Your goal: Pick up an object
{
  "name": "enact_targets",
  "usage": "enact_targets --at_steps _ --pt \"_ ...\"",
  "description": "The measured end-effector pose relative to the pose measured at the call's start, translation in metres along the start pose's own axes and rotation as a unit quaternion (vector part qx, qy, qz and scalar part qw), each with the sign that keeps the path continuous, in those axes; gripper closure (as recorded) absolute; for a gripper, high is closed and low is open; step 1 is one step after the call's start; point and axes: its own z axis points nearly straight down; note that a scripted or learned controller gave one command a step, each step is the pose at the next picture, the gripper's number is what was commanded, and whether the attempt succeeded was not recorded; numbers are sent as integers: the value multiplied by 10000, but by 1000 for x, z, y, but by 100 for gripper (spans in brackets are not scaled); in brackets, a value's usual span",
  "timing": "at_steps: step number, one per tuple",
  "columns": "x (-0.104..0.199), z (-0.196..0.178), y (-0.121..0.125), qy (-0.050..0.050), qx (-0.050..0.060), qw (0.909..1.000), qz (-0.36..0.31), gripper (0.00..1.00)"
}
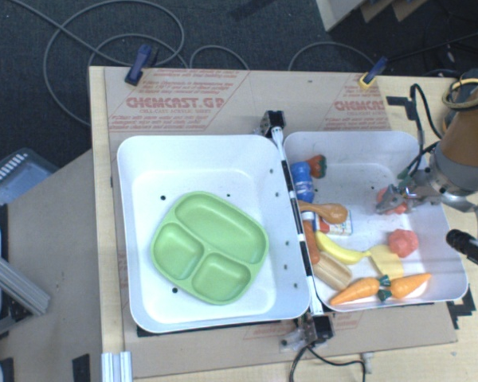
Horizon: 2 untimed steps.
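The right bin (358,148) holds several toy foods. Along its left wall are a blue can (302,180), a red strawberry (316,164), a brown spoon-shaped piece (327,212) and a yellow banana (339,250). A pink-red ball (402,242) lies right of centre, and two orange carrots (355,290) (411,284) lie at the front. My gripper (392,200) is low in the bin's right half, above the ball. A small reddish thing (385,208) sits right at its tip; whether it is gripped is unclear.
In the left bin (143,165) lies a green divided plate (209,247). A tan roll (331,270) and a yellow block (387,259) lie near the carrots. The arm's orange band (464,138) hangs over the right bin's right wall.
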Motion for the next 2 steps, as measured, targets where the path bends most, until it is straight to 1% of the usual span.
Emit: enact_targets --at_steps 1,2 --pt "66 9 -10 6 1 10000 2 100" --pt "150 -90 -33 9 3 10000 -3 100"
